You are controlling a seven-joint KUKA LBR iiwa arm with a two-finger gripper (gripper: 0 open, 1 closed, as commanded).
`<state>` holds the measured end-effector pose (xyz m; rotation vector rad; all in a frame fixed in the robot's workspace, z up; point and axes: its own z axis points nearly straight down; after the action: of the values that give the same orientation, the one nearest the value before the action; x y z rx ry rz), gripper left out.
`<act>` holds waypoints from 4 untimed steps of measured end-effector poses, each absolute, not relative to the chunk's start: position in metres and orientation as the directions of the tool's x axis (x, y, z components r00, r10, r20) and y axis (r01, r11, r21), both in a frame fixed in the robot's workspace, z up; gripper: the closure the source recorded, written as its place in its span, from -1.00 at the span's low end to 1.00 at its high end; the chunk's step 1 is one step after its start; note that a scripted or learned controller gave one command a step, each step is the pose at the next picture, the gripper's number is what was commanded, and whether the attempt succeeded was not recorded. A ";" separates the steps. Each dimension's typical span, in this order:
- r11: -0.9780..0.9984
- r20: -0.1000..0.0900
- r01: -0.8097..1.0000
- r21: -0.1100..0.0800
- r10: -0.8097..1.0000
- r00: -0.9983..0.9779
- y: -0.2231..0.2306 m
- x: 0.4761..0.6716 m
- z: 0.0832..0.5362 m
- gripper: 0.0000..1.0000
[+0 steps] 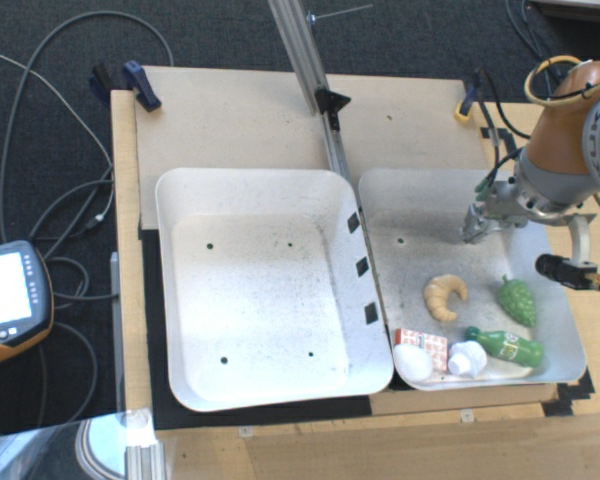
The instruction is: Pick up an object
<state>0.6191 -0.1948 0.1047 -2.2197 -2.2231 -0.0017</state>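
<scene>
While its grip state is staying unreadable, the gripper (477, 226) is hovering right of centre, above the croissant (446, 297).

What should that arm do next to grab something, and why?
Probably swing toward the near side of the right bin and lower over the croissant. The gripper hangs over bare floor at the far end, while the croissant lies apart from the grapes and bottle.
</scene>
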 end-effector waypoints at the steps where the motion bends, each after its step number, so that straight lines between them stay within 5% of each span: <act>1: 0.002 -0.002 1.000 0.009 1.000 -0.002 -0.192 0.624 0.169 1.00; 2: 0.002 -0.003 1.000 0.009 1.000 -0.002 -0.192 0.626 0.225 1.00; 4: 0.007 0.002 1.000 0.004 1.000 -0.007 -0.088 0.644 0.234 1.00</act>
<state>0.6444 -0.0876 0.2344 -2.2143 -2.2306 -0.0067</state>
